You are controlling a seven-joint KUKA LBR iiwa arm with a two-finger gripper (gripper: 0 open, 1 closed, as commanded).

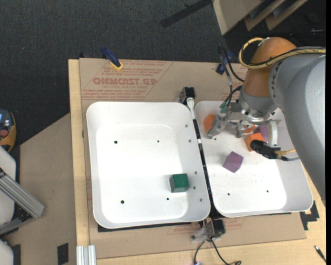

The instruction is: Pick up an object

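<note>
The claw (226,128) hovers spread open and empty over the far end of the right bin (289,203), just beside an orange piece (208,122) (the purple block (233,162) lies nearer), so it looks mid-approach and needs lowering before closing.

Around me: dark grey carpeted floor (46,36); my table (75,171) topped with a brown cardboard sheet (129,77) printed in red letters; a blue-and-yellow clamp (111,58) at its far edge; aluminium framing (20,199) at left; pale wooden furniture (253,15) at upper right. Lighting even.
</note>
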